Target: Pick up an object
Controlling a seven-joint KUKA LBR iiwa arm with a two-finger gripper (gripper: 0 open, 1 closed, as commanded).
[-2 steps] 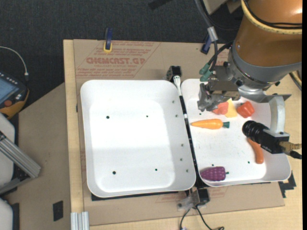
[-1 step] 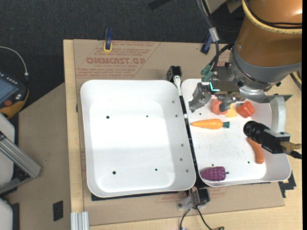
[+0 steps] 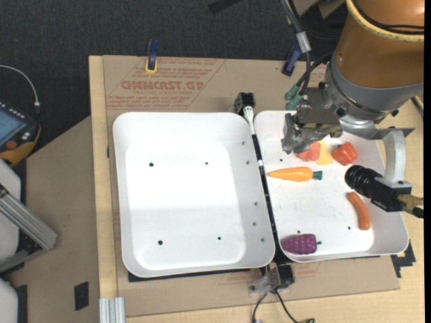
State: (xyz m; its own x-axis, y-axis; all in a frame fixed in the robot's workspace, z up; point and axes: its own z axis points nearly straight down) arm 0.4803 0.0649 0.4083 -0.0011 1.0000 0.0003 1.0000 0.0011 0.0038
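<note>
The right bin [image 3: 335, 231] holds several toy foods. An orange carrot [image 3: 291, 174] lies across its upper middle. Behind the carrot sit a small red piece [image 3: 310, 153], a yellow piece [image 3: 326, 155] and a red pepper [image 3: 345, 153]. A purple bunch of grapes [image 3: 300, 243] rests at the front rim, and an orange sausage [image 3: 361, 210] lies at the right. My gripper [image 3: 294, 147] hangs low over the bin's back left part, just left of the red piece and above the carrot. The red piece is partly hidden by the gripper's body.
The left bin [image 3: 182, 194] sits beside the right one, with a black divider strip [image 3: 259, 173] between them. A black cylinder on a white bracket [image 3: 369, 182] juts from the arm over the right bin. Cables [image 3: 296, 42] hang behind the bins.
</note>
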